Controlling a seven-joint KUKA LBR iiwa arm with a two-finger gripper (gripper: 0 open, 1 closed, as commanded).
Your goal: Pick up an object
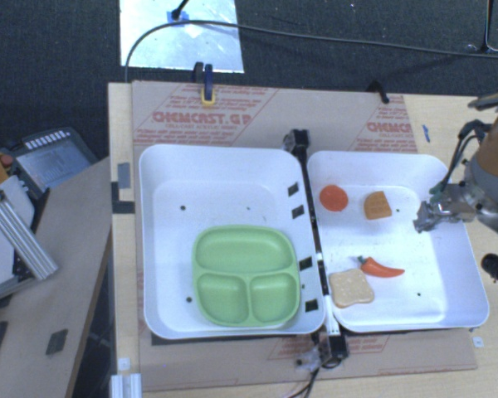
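The grey arm point(494, 172) enters from the right edge and bends down toward the right bin point(456, 305), its wrist sitting above that bin's right wall. The end effector point(426, 218) points leftward and slightly down, hanging over the right part of the bin floor. It is too small and dark to tell whether it is spread or pressed together, and nothing is visibly pinched in it.

Four small objects lie in the right bin. A round red piece point(334, 197) rests near the upper left corner, and just beside it to the right sits a tan-orange block point(378, 206), which is the object nearest the end effector yet clearly apart from it. Lower down, a red chili pepper with a green stem point(382, 267) lies on its side near the bin's middle. A slice of toast point(351, 288) lies flat by the left wall, just below and left of the pepper.

The left bin point(162, 181) holds a green divided plate point(246, 275) in its lower right part. Both bins sit on cardboard point(266, 114) spread over the counter point(66, 247).
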